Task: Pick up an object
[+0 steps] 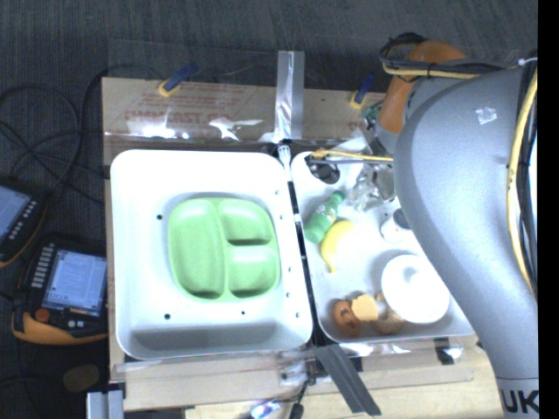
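**Reaching into the right bin, nothing held yet**

Hanging over the right bin (307, 317), my arm (463, 199) comes in from the right and covers most of that bin's far side. My gripper (371, 186) sits low near the bin's upper middle, among pale, glassy clutter that I cannot sort out. Whether it is clenched or released I cannot tell; the wrist and the glare hide that, and nothing is plainly caught in it.

Everything I could pick lies in this right bin, gathered toward its left wall and near edge, probably because the sloping floor lets loose things slide together. A green bottle (321, 218) lies tilted just beside the dividing wall, with a yellow banana (334, 243) touching or nearly touching its lower end. Nearer the front is a white round lid-like object (415, 291), and just beside it a brown, lumpy toy (354, 312) lies against the front wall. A dark ring-shaped thing (325, 173) lies up by the far corner, next to a thin brass-coloured rod (349, 155).

The left bin (131, 260) holds a green divided tray (225, 247), lying flat in the middle, well apart from my reach. Both bins rest on the table (210, 120), under a strip of clear sheeting.

My judgement: the pick is not yet made. The bottle and banana look nearest to the gripper, but their crowding against the wall could spoil a clean closure.
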`<state>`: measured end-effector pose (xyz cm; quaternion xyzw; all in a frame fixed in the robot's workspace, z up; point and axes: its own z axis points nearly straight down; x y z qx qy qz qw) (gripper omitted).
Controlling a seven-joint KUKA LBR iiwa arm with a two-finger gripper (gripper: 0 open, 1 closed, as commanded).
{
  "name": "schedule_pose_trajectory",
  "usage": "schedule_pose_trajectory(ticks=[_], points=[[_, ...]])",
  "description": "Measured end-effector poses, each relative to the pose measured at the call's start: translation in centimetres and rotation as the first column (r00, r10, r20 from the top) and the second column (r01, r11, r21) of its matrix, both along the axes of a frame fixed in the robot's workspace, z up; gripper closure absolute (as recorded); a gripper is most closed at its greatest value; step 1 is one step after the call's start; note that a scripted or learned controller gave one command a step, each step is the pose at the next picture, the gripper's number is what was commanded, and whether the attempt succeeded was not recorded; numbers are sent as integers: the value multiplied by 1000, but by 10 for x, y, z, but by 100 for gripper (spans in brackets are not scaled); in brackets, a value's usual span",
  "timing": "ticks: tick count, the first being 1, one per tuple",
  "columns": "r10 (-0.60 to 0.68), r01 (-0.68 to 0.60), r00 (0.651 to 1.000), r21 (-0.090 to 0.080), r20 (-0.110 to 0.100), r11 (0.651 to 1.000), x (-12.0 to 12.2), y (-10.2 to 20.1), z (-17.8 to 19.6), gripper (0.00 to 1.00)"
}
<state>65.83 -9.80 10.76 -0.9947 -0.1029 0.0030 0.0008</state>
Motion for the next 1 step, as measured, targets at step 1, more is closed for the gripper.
schedule_pose_trajectory(ticks=[1], points=[[0, 0, 1000, -5, 15, 1000, -16, -1, -17, 100]])
